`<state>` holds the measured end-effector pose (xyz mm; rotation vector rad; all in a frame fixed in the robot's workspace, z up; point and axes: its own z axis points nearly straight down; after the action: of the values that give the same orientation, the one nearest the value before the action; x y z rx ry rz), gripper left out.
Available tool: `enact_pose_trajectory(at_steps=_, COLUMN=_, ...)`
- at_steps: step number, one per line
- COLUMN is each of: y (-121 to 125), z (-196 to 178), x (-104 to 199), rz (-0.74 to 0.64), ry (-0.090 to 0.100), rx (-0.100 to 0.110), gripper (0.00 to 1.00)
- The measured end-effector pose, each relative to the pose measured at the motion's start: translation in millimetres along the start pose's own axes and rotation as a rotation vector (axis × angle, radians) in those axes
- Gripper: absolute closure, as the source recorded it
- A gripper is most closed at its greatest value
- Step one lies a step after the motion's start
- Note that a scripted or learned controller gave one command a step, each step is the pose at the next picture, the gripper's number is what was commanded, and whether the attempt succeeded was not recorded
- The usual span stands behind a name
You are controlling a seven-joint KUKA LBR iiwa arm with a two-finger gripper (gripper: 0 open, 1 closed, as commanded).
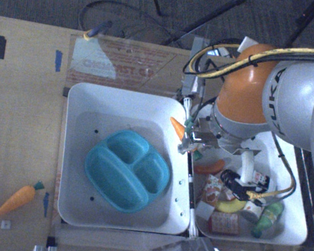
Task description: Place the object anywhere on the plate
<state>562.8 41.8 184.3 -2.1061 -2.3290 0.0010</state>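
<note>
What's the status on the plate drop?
Gripper over the divider between bins, orange carrot-like piece at its tip; grasp unclear. Blue plate bare in left bin. Path to plate unobstructed.

We saw a pale wooden bench (12, 146) carrying two shallow white bins side by side, the left bin (83, 104) touching the right bin (298, 224). A toy carrot (15, 200) lay on the bare bench near its lower left, beside strips of blue tape (57, 60)
</note>
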Motion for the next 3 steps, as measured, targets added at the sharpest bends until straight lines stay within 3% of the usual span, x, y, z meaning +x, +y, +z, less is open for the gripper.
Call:
enact_pose_trajectory(at_steps=1, y=0.0, z=0.0, x=-1.0, rz=0.002, ry=0.0, rx=-0.001, gripper=0.0)
enact_pose_trajectory(at_steps=2, y=-86.0, z=0.7, x=-14.8, rz=0.182, ry=0.001, rx=0.002, gripper=0.0)
enact_pose_trajectory(at_steps=3, y=-85.4, z=-8.6, x=-15.7, rz=0.185, ry=0.001, rx=0.0, gripper=1.0)
